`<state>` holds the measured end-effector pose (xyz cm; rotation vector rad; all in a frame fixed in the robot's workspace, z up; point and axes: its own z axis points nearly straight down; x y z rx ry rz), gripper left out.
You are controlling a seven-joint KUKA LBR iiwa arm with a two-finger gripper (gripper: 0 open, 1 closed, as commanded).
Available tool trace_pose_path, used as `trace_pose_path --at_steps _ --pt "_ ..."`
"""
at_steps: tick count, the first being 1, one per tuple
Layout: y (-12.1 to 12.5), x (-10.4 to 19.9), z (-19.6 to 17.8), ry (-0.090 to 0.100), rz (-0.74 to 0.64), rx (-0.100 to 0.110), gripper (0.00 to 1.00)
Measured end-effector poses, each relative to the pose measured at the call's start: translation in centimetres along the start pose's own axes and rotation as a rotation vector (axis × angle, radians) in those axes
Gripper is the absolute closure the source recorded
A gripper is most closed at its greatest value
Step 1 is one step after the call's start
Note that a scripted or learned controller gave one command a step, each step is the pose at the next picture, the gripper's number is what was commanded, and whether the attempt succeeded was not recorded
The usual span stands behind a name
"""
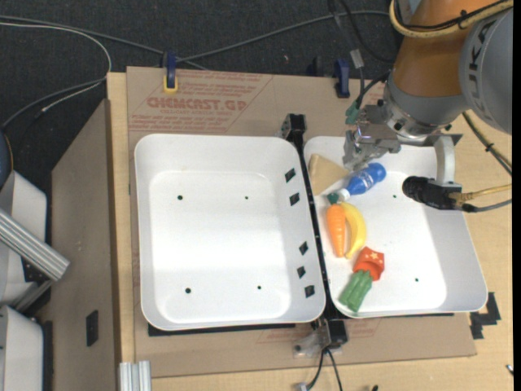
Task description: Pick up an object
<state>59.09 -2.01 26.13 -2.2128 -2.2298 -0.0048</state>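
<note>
Reaching: the gripper (364,149) hangs over the upper left part of the right bin (431,259), just above the bottle (364,179).
Relation: the bottle lies just below the gripper in the frame, near touching its tip; its long axis runs from upper right down to lower left, cap end toward the bin's left wall.
Bottle place: upper left of the right bin, beside a tan wedge (323,171) and above the carrot (336,227) and banana (353,227).
Claw state: how far open it is cannot be told; nothing is seen held.
Arm pose: the arm (444,39) comes in from the upper right of the frame, wrist pointing down into the bin.
Other things: a red block (369,261) and a green piece (355,291) lie lower in the same bin.
Left bin (220,226): well apart from the gripper.
</note>
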Motion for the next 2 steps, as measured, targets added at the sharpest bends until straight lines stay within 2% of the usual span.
trace_pose_path --at_steps 2 --pt "2.0 9.1 1.3 -0.001 0.002 0.001 1.0"
